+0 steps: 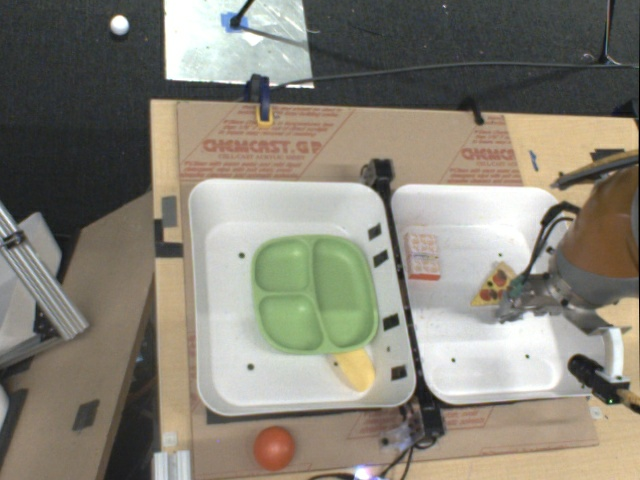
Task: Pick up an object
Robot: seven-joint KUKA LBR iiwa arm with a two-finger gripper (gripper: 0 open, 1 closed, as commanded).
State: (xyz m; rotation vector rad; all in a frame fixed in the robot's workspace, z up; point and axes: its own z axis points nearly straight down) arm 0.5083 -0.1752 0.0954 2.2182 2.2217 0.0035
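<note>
In the right bin (470, 373), a toy pizza slice (493, 284) lies near the middle right. A small card with red print (422, 254) rests at that bin's upper left. My gripper (513, 303) is low in the right bin, right beside the pizza slice and just below it. The arm with its orange band (605, 238) comes in from the right. A green divided plate (314, 293) sits in the left bin (225, 258), with a yellow banana-like piece (354, 370) at its lower edge.
An orange-red ball (273, 447) lies on the bench in front of the left bin. Black clips (378, 173) mark the divider between the bins. A foil sheet (238, 28) and a small white ball (120, 25) lie on the dark floor beyond.
</note>
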